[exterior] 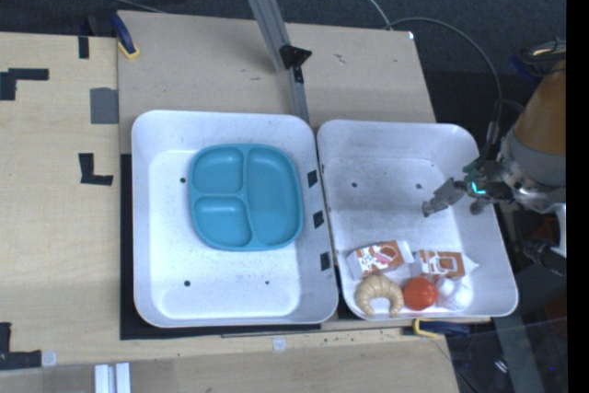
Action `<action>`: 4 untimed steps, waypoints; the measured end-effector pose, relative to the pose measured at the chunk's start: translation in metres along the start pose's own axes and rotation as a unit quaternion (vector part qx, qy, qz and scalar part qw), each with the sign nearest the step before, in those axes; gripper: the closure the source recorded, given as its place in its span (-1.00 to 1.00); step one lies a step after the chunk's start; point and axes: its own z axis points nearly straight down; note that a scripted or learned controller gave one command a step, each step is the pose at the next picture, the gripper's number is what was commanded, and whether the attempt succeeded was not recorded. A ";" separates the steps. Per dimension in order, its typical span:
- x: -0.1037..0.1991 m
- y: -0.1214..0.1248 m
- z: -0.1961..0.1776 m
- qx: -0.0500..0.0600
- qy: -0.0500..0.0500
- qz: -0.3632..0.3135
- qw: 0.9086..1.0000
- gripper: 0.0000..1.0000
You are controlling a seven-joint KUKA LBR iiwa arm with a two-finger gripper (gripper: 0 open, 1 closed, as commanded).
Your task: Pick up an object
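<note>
Over right bin [405,152], pincer [440,201] hovers, touching nothing visible.

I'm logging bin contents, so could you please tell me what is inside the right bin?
The right bin holds two snack packets, a croissant and a tomato near its front wall. Whatever lies beneath them is covered.

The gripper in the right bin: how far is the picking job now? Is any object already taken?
Done: nothing looks picked yet. The croissant, the tomato and the two packets all lie at the near end of the right bin. In hand: the gripper is over that bin's middle, apart from them. Left: reach one object, grasp it and lift it. The blue tray sits in the left bin.
</note>
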 end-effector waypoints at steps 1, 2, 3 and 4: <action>0.000 0.005 0.046 0.002 0.000 0.000 1.000 -1.00; 0.001 0.004 0.099 0.002 0.000 0.000 1.000 -1.00; 0.001 0.005 0.087 0.001 0.000 0.000 1.000 1.00; 0.000 0.015 0.030 -0.003 -0.001 0.000 1.000 1.00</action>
